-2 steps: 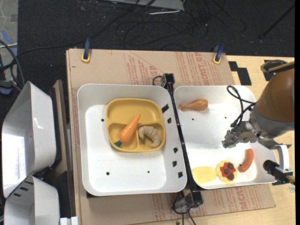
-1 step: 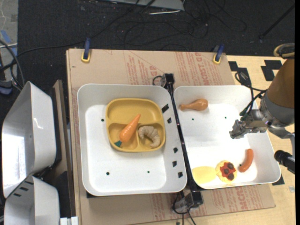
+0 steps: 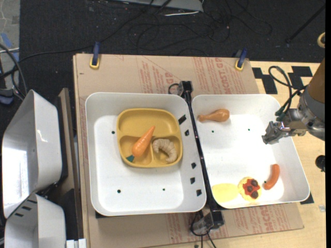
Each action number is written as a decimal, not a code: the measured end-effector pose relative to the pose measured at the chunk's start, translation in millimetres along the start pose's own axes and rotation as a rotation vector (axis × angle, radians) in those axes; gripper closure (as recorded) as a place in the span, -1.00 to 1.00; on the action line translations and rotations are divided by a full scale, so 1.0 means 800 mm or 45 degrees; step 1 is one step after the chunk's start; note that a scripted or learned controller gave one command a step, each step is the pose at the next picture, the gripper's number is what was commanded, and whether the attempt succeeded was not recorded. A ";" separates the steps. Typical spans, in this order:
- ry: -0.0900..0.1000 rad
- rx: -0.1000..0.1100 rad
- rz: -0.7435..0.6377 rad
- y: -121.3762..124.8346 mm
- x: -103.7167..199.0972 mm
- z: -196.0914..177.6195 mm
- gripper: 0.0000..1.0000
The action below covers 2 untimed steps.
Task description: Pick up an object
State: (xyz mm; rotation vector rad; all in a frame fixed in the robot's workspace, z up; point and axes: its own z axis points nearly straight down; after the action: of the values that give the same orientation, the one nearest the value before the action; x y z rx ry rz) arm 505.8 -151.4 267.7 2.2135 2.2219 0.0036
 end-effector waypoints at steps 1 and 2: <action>0.004 0.004 -0.006 0.011 0.065 -0.006 1.00; 0.004 0.006 -0.007 0.018 0.132 -0.008 1.00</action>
State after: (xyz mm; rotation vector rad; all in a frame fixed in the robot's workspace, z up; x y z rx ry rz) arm 520.0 -46.0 273.8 2.2115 2.2314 0.0020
